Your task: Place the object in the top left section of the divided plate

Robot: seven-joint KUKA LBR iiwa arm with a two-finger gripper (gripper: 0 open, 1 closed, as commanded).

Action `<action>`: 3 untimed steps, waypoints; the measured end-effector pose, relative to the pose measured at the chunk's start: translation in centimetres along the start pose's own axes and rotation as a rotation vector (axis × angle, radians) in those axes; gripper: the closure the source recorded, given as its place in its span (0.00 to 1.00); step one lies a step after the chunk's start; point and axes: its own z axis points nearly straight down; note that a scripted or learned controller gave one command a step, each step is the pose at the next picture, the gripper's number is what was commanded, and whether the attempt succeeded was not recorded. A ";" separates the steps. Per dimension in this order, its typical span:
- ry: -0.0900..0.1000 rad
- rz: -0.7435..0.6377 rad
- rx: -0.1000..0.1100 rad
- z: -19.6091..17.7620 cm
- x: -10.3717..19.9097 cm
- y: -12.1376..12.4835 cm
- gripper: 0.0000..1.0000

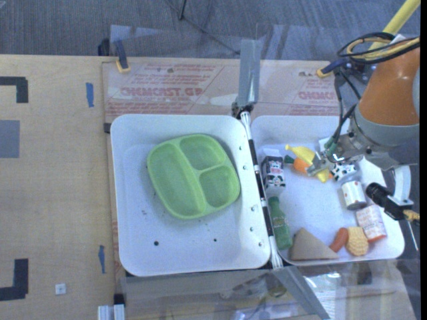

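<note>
Meanwhile, green divided plate [193, 176] sits in left bin [127, 199].

from my seat the divided plate [193, 176] looks like smooth green plastic with a soft sheen. both white bins [133, 239] read as matt plastic, lightly speckled. the bench [53, 199] looks like pale wood, dull. behind lies printed brown cardboard [167, 89]. the arm's orange band [393, 92] is glossy, and the floor [80, 5] looks like rough grey carpet.
</note>
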 end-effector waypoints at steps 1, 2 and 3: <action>0.000 0.000 0.000 0.0 0.0 0.0 0.00; -0.002 -0.002 -0.004 -1.1 0.0 0.1 1.00; 0.002 -0.060 0.001 -4.0 4.2 -3.1 1.00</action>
